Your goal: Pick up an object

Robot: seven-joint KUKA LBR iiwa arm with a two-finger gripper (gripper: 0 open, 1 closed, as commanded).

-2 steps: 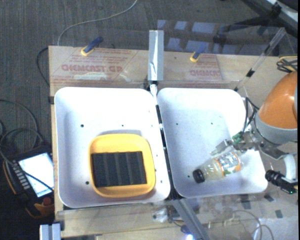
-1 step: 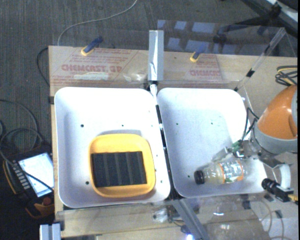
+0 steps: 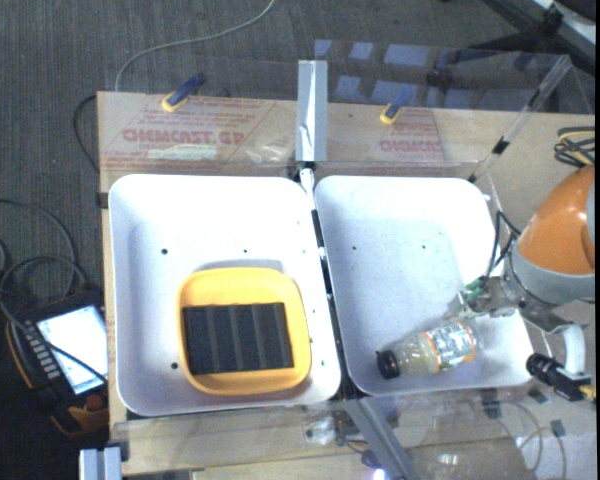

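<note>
A clear plastic bottle (image 3: 428,350) with a dark cap lies on its side on the floor of the right bin (image 3: 400,228), near its near right corner. The gripper (image 3: 477,298) sits just beside the bottle's far right end, at the bin's right wall; whether it is spread or pinching cannot be told. A yellow tray (image 3: 244,331) rests in the left bin (image 3: 180,203). Nothing looks lifted yet, so the pick remains to be done.
</note>
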